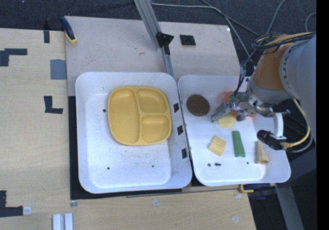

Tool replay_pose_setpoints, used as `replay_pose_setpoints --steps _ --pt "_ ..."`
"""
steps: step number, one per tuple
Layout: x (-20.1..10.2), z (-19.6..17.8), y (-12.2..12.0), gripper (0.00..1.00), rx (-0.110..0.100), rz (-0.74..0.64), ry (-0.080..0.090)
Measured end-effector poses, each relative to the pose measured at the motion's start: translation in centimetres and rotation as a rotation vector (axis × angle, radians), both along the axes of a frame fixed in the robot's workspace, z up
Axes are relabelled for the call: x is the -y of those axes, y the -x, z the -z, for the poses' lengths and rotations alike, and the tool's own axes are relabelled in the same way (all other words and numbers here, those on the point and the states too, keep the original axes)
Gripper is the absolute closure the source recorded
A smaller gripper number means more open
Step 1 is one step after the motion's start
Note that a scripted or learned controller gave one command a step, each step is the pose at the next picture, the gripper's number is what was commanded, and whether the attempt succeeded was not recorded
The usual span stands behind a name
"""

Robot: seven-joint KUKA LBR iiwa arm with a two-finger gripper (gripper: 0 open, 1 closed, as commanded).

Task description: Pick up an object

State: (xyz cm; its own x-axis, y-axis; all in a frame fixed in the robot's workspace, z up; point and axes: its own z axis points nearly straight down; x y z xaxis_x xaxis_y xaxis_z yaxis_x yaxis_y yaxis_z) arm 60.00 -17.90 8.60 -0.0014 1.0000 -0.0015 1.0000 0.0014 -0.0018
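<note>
Camera view showed the gripper [222, 115] low in the right bin [272, 175], over a pale yellow piece [226, 121]; whether it held it could not be told. That piece looked light and firm, best pinched across its short sides. Nearby lay one brown disc [197, 104], one yellow wedge [217, 145], one green stick [238, 143] and one tan cone [261, 153]; one yellow tray [139, 115] filled the left bin [92, 172].

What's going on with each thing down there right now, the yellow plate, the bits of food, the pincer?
Yellow divided plate: flat in the left bin, compartments bare.
Brown round cookie: lying flat in the right bin, untouched.
Pale yellow piece: lying right under the pincer; whether it is gripped is unclear.
Yellow cracker: lying loose.
Green stick: lying flat, lengthwise.
Tan piece: lying by the right wall.
</note>
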Motion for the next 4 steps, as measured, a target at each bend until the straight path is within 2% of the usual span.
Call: replay_pose_setpoints --steps 1,3,4 --pt "0.0 -1.2 0.0 1.0 0.0 -0.001 -0.001" --pt "-0.3 -12.0 1.7 1.0 0.006 0.001 0.0" --pt "-0.4 -11.6 1.7 1.0 0.001 0.001 -0.001"
